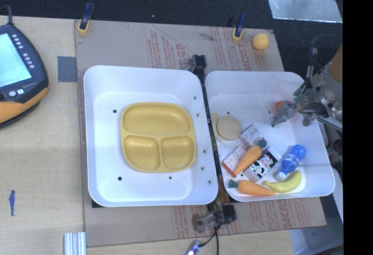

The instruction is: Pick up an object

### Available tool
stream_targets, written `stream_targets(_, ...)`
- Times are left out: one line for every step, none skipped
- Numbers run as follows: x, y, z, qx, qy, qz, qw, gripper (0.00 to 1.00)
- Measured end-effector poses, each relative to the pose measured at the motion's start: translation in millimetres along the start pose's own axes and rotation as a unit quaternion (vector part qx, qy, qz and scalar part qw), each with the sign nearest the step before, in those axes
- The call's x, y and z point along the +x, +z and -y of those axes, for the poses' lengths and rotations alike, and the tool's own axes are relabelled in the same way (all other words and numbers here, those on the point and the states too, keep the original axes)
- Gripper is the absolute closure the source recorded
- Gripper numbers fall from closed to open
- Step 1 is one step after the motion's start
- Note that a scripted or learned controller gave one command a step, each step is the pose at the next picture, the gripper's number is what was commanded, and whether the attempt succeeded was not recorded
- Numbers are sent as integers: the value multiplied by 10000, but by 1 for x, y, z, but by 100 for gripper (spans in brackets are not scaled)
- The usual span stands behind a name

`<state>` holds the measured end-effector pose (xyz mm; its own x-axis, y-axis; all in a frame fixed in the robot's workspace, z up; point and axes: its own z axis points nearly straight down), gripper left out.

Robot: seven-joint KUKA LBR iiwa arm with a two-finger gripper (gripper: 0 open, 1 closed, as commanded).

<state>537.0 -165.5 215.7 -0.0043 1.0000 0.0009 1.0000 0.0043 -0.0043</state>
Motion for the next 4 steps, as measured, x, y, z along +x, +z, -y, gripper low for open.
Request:
stream_targets(64, 106, 4, 11, -14, 3, 10000, 0)
stream_targets(57, 124, 44, -18, -12, 8, 10000, 0)
stream_targets(66, 124, 49, 0, -11, -2, 10000, 0)
stream_targets(68, 124, 48, -9, -10, 6, 10000, 0)
